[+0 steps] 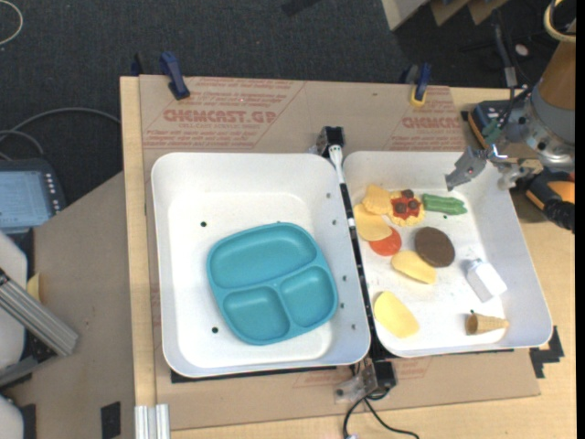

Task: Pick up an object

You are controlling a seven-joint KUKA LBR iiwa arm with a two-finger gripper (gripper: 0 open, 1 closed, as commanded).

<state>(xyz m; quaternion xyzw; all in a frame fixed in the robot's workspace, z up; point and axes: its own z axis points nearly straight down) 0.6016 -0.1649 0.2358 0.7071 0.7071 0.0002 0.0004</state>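
The left shallow white bin [174, 245] holds a teal plastic three-compartment plate [271, 282]. The right white bin [516, 245] holds small toy foods, among them a brown disc [435, 246] and a green pod [443, 205]. The grey gripper [466, 170] hovers over its far right corner.

The worktop [274, 117] is a brown cardboard-faced board (red lettering is printed across its far part) and it carries two shallow white bins side by side. The left bin [174, 245] lies touching the right bin [512, 245] along their shared edge, where a black clip [332, 139] sits at the far end and another clip [377, 376] at the near end. Beyond the left bin, a blue clamp [174, 74] grips the worktop's far edge; a second clamp, blue and yellow [420, 84], grips the same edge beyond the right bin.
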